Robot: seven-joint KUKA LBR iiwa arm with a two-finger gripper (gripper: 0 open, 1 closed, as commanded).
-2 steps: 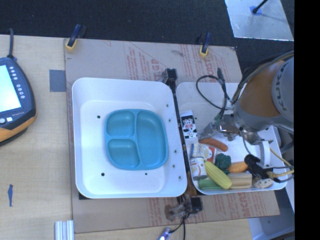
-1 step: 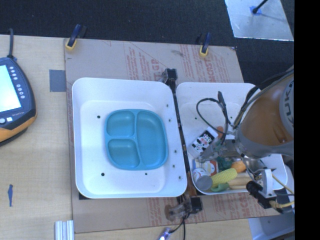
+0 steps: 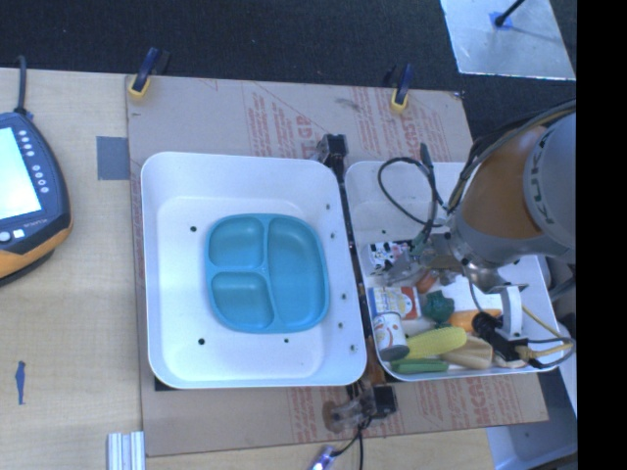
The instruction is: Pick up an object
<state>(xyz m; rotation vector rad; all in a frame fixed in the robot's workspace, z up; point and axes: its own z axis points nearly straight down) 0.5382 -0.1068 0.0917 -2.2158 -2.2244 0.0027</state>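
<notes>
Presumably searching for a pick, the grey arm's gripper (image 3: 453, 274) hangs low over the cluttered right white bin (image 3: 364, 189), grip state unreadable.

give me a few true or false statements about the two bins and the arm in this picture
1. The blue divided plate lies in the left bin. True.
2. The blue divided plate has three compartments. True.
3. The small objects are piled in the left bin. False: the clutter, such as the yellow piece and the green piece, lies in the right bin.
4. The arm reaches over the left bin. False: it hangs over the right bin.
5. A black cable loops over the right bin's far part. True.
6. The handheld pendant sits inside a bin. False: it lies on the bench at the left edge, outside both bins.
</notes>
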